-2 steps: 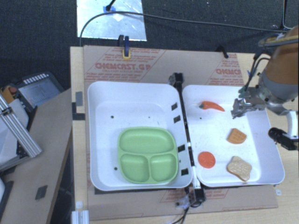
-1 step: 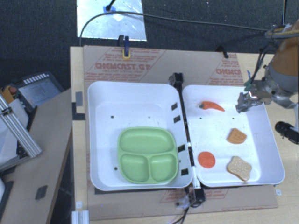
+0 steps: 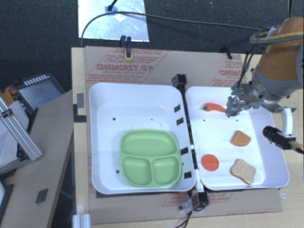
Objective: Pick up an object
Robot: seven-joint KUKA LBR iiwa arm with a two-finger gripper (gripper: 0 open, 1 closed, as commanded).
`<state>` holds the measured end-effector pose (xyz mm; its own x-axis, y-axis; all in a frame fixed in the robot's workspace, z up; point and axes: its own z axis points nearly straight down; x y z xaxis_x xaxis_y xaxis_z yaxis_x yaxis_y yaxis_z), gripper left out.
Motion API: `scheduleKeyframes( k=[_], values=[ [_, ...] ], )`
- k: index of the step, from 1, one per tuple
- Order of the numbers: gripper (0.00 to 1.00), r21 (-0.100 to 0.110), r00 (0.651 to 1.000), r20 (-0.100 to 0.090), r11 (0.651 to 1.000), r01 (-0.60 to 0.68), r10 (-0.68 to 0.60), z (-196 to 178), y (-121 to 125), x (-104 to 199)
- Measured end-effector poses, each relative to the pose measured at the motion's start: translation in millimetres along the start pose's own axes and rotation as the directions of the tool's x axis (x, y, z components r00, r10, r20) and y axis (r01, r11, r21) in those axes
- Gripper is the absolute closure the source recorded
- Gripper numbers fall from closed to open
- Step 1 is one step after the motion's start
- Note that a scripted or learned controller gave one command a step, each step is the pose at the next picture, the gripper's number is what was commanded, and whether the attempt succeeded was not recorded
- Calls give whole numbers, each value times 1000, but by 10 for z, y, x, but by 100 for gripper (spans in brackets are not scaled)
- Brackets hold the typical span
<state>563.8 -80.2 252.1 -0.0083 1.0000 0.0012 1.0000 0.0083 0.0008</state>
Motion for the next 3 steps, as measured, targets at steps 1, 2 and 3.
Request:
scheduleKeyframes(
  k=[1, 2, 3],
  values=[
    [100, 0, 1000, -1, 1000, 1, -1, 145, 6, 536],
    [100, 1, 1000, -1, 1000, 2, -2, 270, 31, 1112],
    [100, 0, 1000, -1, 1000, 1, -1, 347, 4, 1680]
  ],
)
